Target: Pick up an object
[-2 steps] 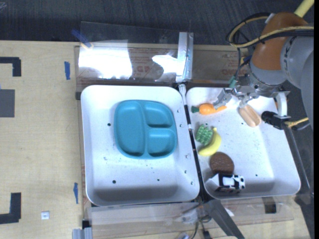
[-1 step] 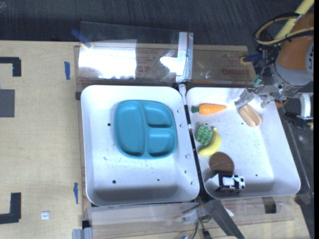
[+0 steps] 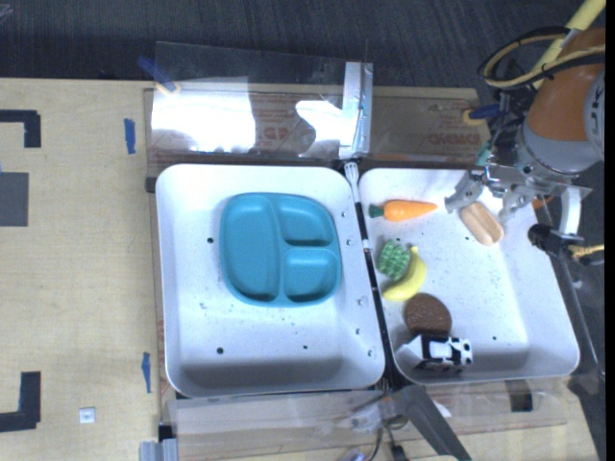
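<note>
My gripper (image 3: 492,192) hangs over the right bin (image 3: 538,349), far corner, fingers spread, nothing between them. Just below it lies a tan bread-roll-like piece (image 3: 481,224), I think, long axis slanting down-right. Carrot (image 3: 409,210) lies left of the gripper, lengthwise left-right. Roll is nearest, so I'd go straight down.

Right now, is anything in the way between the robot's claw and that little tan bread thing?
Nothing visible is. The gripper hangs over the right bin's far corner, and the tan bread roll lies just below it. The carrot, the banana and the other toys sit off to the side.
</note>
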{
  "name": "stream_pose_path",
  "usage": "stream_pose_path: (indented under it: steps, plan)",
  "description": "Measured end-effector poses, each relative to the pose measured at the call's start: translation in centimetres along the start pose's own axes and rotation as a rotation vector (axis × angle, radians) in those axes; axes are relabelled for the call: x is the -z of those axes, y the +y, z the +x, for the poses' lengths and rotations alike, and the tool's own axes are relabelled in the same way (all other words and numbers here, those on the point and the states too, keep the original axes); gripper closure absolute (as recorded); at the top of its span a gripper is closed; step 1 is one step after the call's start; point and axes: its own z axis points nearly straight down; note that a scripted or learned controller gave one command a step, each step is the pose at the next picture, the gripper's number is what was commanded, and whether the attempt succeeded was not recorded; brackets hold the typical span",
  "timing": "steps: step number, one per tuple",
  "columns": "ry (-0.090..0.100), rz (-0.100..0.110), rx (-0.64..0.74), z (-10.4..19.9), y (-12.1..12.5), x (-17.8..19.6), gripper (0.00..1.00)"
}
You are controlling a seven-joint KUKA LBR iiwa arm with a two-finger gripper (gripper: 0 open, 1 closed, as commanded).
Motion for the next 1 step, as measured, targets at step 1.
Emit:
stream_pose_path:
  steps: [1]
  plan:
    - [-0.003,0.003,0.022,6.81,0.0,-7.14,0.0]
